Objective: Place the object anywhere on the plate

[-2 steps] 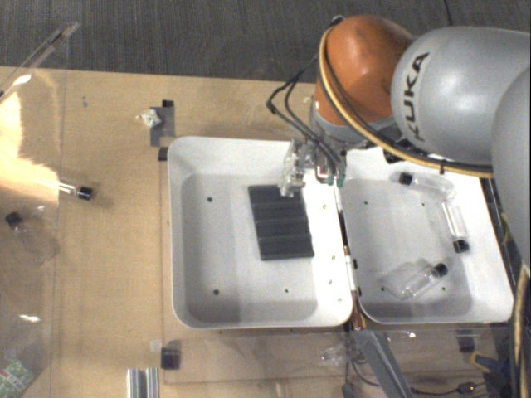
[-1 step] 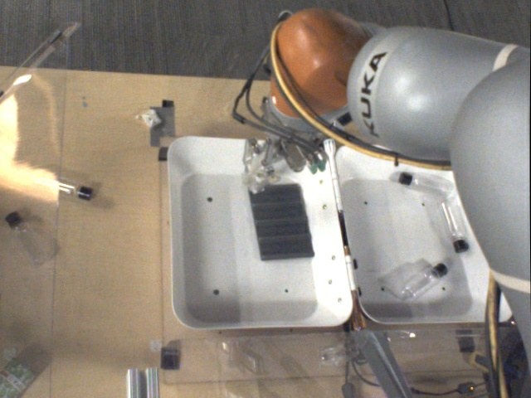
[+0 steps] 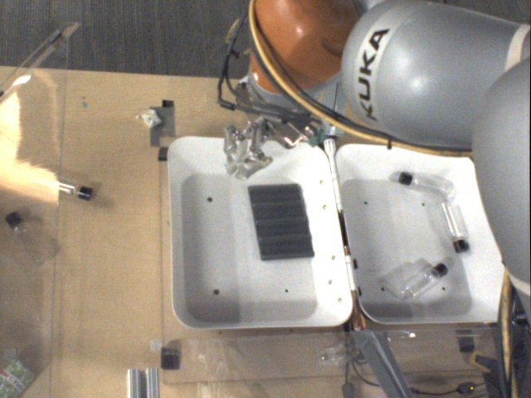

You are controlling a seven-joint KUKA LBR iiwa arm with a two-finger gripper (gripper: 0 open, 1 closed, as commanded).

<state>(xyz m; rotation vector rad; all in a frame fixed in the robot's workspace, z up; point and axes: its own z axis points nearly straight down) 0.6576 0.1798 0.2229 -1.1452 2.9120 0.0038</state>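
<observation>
Lying flat in the left bin (image 3: 191, 305), the dark ribbed plate (image 3: 282, 220) sits just below the gripper (image 3: 246, 157), apart from it. Whether anything is pinched there cannot be told. Well to the gripper's right, 3 clear vials (image 3: 415, 279) rest in the right bin (image 3: 489, 305).

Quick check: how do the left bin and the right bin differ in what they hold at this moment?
The left bin holds one flat dark ribbed plate; the right bin holds clear vials with black caps. The gripper hangs over the left bin's top edge, not the right bin's. Both bins are shallow and white.
</observation>
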